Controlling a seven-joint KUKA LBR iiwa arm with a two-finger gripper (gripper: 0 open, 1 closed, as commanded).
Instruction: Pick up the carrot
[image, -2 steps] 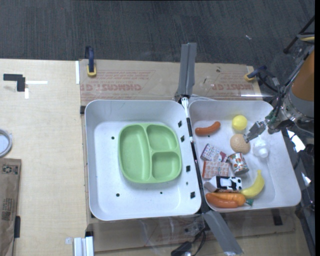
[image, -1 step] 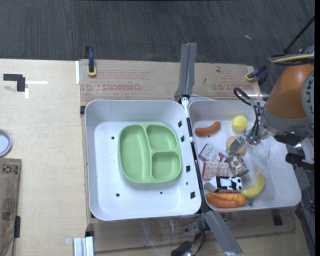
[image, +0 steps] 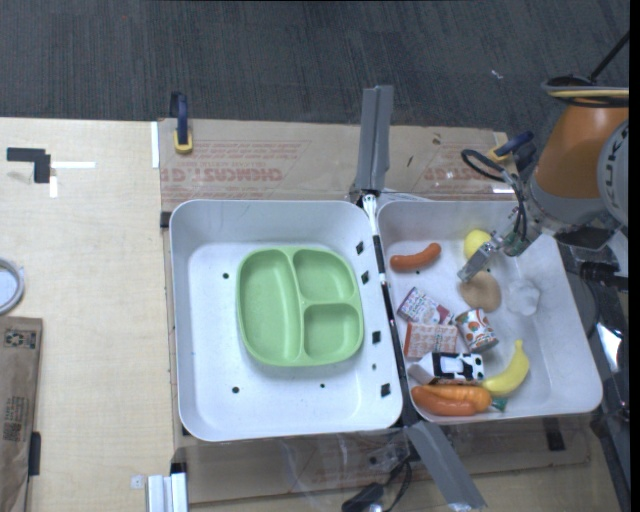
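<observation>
The carrot (image: 452, 398) is orange with a bit of green at its right end. It lies on its side in the near left corner of the right bin (image: 560, 300). My gripper (image: 478, 262) hangs over the far middle of that bin, just beside a yellow lemon (image: 477, 242) and above a brown potato-like lump (image: 485, 291). The carrot is well apart from the gripper, toward the near edge. Nothing shows in the gripper's grasp.
The right bin also holds a red sausage (image: 415, 257), snack packets (image: 425, 320), a small can (image: 475, 330), a black-and-white carton (image: 457, 367) and a banana (image: 510, 370) close to the carrot. The left bin (image: 200, 330) holds a green divided plate (image: 298, 305).
</observation>
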